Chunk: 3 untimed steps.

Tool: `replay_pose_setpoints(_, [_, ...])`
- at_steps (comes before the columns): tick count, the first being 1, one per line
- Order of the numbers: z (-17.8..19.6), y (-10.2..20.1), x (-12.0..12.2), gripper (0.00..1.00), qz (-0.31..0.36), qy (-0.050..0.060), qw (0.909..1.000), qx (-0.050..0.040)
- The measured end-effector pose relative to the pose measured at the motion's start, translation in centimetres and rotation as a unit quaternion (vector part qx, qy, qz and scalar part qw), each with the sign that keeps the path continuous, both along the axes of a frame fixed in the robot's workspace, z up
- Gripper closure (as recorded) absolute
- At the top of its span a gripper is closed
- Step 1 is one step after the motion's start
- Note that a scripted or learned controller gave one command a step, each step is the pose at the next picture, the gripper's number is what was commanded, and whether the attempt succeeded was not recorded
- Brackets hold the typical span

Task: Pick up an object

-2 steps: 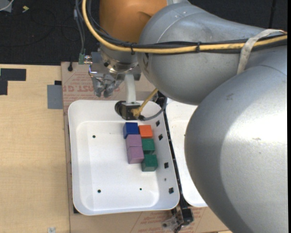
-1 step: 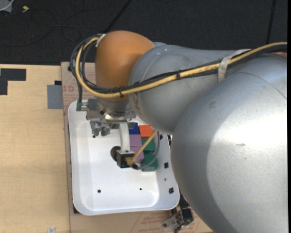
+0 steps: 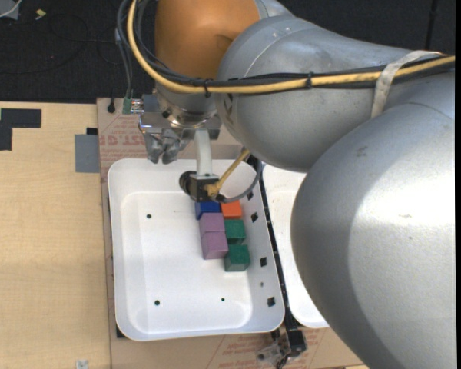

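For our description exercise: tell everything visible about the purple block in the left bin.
The purple block is pale lilac, matte and elongated; a faint line across it may mean two cubes end to end. It lies flat on the left white bin floor, near its right wall. Its far end meets the blue block; green blocks lie against its right side.

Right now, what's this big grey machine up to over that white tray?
A robot arm reaches over the left white bin to pick something up. Its gripper hangs by the bin's far rim, apart from the objects. The coloured blocks, blue, orange, purple and green, lie clustered near the bin's right wall, none lifted.
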<state>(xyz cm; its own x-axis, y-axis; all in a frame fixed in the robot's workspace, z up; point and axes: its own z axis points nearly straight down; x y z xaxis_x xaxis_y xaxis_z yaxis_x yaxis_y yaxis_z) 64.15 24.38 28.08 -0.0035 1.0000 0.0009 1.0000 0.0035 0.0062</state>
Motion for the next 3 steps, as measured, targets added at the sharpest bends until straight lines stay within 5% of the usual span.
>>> replay_pose_setpoints(1, [-8.1, -0.1, -7.7, 1.0, -0.002, 0.011, 0.9999, -0.0028])
replay_pose_setpoints(2, [-12.9, -0.1, -3.7, 1.0, -0.002, 0.006, 1.0, -0.0023])
replay_pose_setpoints(3, [-11.6, -0.2, -3.7, 1.0, -0.002, 0.006, 1.0, -0.0019])
